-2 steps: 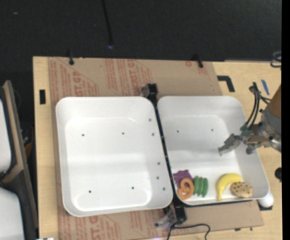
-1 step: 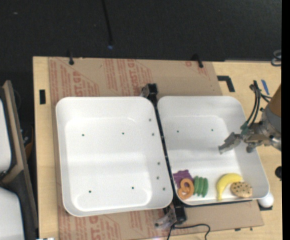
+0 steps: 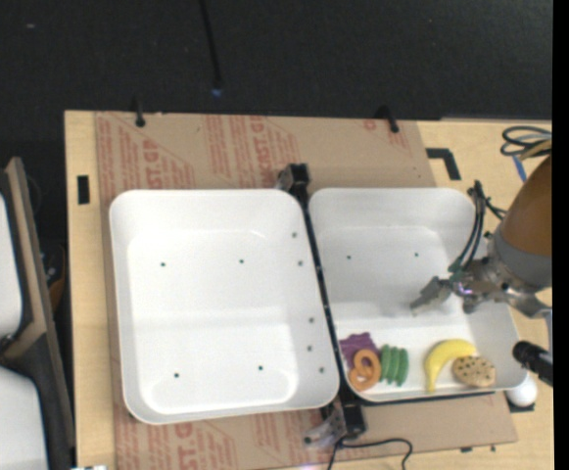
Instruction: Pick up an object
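Note:
Along the near wall of the right bin lie several small toys: a purple piece, an orange ring, a green ribbed piece, a yellow banana and a brown cookie. My gripper hangs over the right side of this bin, just above and behind the banana. Its fingers stand spread open with nothing between them. The arm's orange band shows at the right edge.
The left bin sits beside the right one, joined by a black clamp at the far side. Both rest on a cardboard sheet on the bench. A white ball lies outside the right bin's near corner. Cables run at the right.

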